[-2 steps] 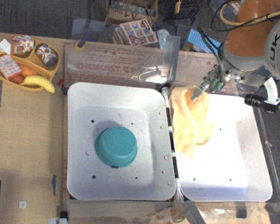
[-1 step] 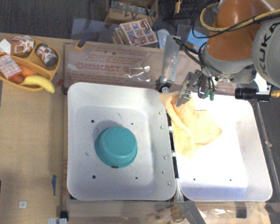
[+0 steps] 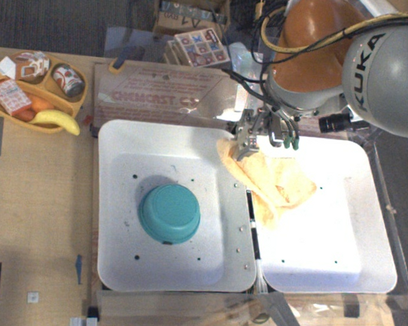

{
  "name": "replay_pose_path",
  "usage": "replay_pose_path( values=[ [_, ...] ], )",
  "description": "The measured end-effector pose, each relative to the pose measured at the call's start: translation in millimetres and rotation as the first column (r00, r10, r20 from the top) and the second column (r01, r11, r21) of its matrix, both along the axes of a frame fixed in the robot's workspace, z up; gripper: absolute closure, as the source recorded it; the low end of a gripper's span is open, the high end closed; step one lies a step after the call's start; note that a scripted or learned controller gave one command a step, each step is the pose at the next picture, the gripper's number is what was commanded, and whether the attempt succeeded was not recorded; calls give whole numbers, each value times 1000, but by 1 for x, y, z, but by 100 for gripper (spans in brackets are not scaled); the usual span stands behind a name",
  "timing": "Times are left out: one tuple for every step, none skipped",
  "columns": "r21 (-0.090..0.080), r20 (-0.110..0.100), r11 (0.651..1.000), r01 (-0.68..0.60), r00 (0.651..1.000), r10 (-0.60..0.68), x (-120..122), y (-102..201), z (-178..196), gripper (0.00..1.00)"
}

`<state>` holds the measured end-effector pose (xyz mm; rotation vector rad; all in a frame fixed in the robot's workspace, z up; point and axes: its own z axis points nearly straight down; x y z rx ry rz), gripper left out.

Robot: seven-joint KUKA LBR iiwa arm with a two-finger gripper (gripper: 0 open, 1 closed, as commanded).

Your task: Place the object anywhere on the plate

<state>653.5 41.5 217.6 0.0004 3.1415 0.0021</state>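
Yellow cloth (image 3: 276, 182) lay crumpled across the top inner edge of the right bin (image 3: 344, 254), one corner lifted toward the claw (image 3: 251, 143) and spilling over the divider near the left bin (image 3: 112, 257). Claw hung low at the cloth's upper left corner; looked pinched on a fold of the fabric, though the fingers were small and partly lost against the cabling, so could not tell for sure. Teal plate (image 3: 170, 213), looking more like an upturned bowl, sat alone in the left bin, well apart from the cloth. Arm (image 3: 380, 74) loomed over the top right, orange band above the wrist.

Judged as early in the carry, cloth not yet over the plate. Risks from here: thin pinch on one corner could slip and drop the cloth short, on the divider or bin floor. Trailing bulk could drag or snag on the bin rims between the two bins. Limp fabric could slide off the plate's domed top if released off-centre. Tray of snacks (image 3: 34, 93) on the worktop (image 3: 24, 215) stayed out of reach, no concern.
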Motion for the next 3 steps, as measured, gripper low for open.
replay_pose_path(
  values=[
    [1,4,1000,-3,1000,3,0,44,6,100],
    [0,2,1000,-5,1000,5,-11,94,7,100],
    [1,3,1000,-5,1000,5,-10,94,7,0]
  ],
)
